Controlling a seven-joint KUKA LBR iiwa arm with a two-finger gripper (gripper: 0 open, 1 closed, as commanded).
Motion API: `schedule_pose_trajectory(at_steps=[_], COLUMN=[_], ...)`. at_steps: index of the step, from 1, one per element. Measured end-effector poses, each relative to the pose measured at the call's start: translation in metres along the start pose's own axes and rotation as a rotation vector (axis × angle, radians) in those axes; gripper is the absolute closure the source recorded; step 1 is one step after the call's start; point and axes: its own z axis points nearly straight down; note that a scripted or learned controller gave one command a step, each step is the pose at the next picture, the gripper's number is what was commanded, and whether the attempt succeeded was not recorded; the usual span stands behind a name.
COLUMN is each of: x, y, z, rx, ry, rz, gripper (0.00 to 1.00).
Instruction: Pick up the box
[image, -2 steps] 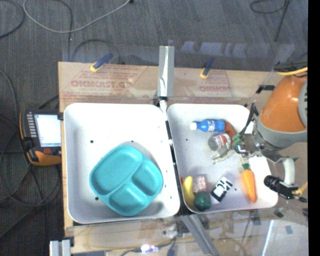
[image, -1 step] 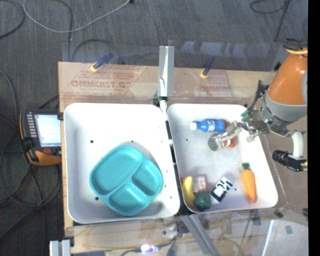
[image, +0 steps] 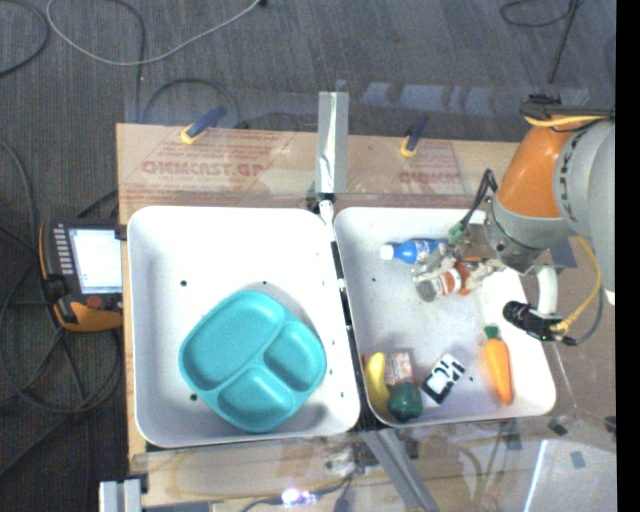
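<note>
From above, the bench carries two white bins side by side, and the box (image: 444, 377) serves as the landmark. It is a small black box with white markings, lying tilted on the floor of the right bin (image: 400, 300), close to that bin's near wall.

Just left of the box lies a dark green round fruit (image: 405, 402), and above that, still left of the box, a small brownish packet (image: 400, 366). Further left again, against the bin's corner, is a banana (image: 375, 376). To the right of the box, near but apart from it, lies a carrot (image: 497, 366) with its green top pointing away from the near wall.

Well above the box, toward the far side of the same bin, the gripper (image: 447, 268) is down among some clutter, on the end of the arm (image: 545, 190) that comes in from the right. Whether its fingers are spread or closed cannot be told here, nor whether anything is between them. A bottle (image: 410, 250) with a blue body and white cap lies just left of the gripper, and a reddish can-like thing (image: 455, 282) sits right at the gripper; contact is unclear.

Far left of the box, in the left bin (image: 160, 250), rests a teal divided plate (image: 253, 360).
</note>
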Motion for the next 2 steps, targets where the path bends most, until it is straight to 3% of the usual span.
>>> schedule_pose_trajectory(at_steps=[1,2], x=[0.000,0.048], y=[0.000,0.038], z=[0.000,0.012], rx=[-0.001,-0.001], ry=[0.000,-0.002], rz=[0.000,0.030], gripper=[0.00,0.00])
